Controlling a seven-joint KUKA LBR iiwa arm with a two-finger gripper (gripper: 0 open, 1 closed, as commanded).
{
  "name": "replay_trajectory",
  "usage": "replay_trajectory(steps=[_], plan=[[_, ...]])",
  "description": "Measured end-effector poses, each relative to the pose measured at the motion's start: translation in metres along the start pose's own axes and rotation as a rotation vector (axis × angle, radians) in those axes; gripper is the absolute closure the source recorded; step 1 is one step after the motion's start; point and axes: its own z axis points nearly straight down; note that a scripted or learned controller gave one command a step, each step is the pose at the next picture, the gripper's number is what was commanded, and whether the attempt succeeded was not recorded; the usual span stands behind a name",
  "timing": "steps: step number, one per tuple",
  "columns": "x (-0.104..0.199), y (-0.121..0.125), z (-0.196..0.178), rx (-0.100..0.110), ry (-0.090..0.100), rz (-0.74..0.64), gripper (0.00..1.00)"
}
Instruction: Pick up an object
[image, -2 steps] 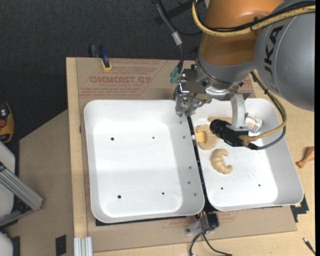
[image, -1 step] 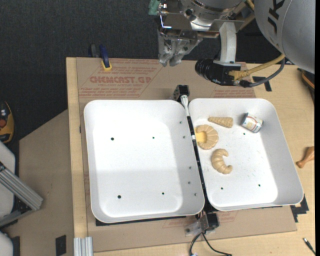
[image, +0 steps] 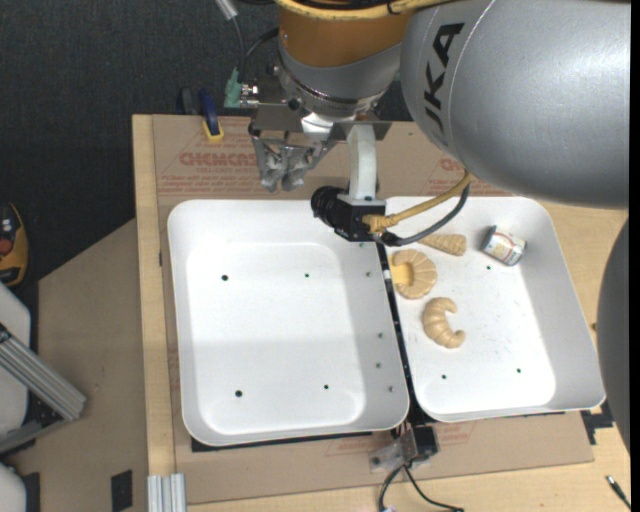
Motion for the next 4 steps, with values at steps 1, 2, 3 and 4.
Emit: replay_trajectory(steps=[1,2,3,4], plan=[[-0.004,-0.012,-0.159,-0.03,0.009,0.004,1.0],[-0.003,-0.083,-0.049,0.003,-0.003,0.003,1.0],[-0.003,-0.108,-0.154,-0.022,0.008,0.003,1.0],[-0.003,-0.107,-0.147,-0.01,0.001,0.005,0.0]])
